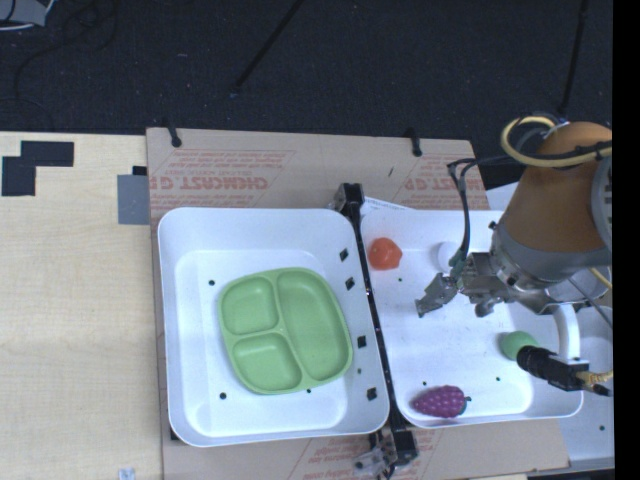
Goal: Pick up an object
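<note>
My gripper [460, 300] hangs over the middle of the right bin [470, 368], its two dark fingers spread apart with nothing between them. A small orange-red object [384, 254] lies up and to the left of it, near the divider between the bins. At the bin's front edge rests a purple bunch of grapes [440, 401]. A green object [517, 344] sits to the lower right of the gripper, partly hidden by the arm's black cable fitting.
The left bin [190, 268] holds a light green three-compartment plate [285, 328]. The arm's grey and orange body [555, 208] covers the right bin's far right part. A small pale object [443, 255] lies near the orange-red one.
</note>
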### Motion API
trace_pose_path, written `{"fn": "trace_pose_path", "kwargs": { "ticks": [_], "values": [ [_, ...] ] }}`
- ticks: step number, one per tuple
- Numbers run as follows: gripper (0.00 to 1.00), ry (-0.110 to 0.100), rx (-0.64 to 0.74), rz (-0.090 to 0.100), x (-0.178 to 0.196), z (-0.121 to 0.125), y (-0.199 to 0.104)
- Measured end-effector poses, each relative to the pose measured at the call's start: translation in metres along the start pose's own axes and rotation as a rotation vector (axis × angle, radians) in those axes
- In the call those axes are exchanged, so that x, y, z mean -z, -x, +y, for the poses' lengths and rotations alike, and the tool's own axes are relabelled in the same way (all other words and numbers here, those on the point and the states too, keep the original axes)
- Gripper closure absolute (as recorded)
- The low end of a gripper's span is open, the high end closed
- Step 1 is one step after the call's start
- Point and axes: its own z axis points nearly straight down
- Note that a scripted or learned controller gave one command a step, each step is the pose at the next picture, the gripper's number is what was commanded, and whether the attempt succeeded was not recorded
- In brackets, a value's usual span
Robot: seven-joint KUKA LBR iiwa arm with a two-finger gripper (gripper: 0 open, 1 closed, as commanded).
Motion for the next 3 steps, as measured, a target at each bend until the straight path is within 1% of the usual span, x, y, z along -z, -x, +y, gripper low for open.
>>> {"fn": "trace_pose_path", "kwargs": {
  "ticks": [1,2,3],
  "values": [
    [0.0,0.011,0.001,-0.001,0.005,0.002,0.0],
    [0.0,0.007,0.001,-0.001,-0.038,0.001,-0.004],
    [0.0,0.007,0.001,-0.001,-0.082,0.001,-0.003]
  ]
}}
